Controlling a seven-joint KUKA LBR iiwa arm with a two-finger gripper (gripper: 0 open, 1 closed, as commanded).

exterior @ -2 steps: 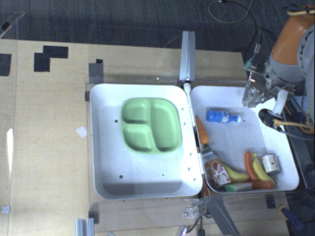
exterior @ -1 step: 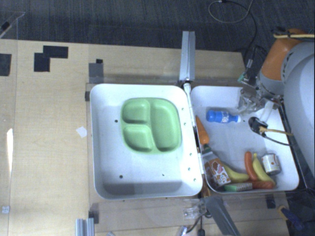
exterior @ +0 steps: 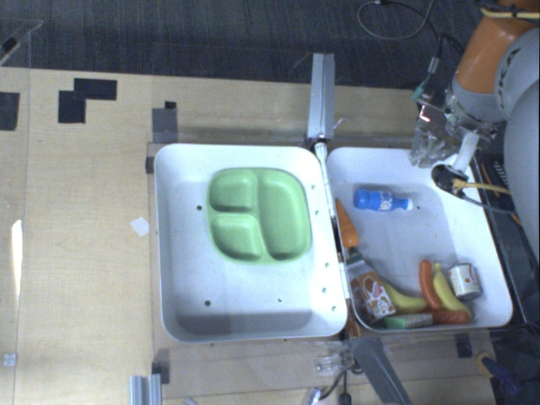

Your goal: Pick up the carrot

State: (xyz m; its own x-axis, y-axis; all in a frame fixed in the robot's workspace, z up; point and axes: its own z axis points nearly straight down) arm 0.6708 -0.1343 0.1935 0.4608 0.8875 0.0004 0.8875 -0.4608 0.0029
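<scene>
Carrot (exterior: 345,225) lies in the right bin (exterior: 498,260), tight against its left wall, running along the divider beside the green tray (exterior: 257,213) in the left bin (exterior: 177,251). Gripper (exterior: 439,146) hangs over the right bin's far corner, well apart from the carrot; can't tell how its claw stands, too small and blurred. Blue bottle (exterior: 381,200) sits between them.

To do the step well: travel high over the bottle, turn the claw so it closes across the carrot's width, come down at mid-length. The wall leaves little room on that side, probably the main risk. Banana (exterior: 403,298) and the other clutter sit clear at the near end.
</scene>
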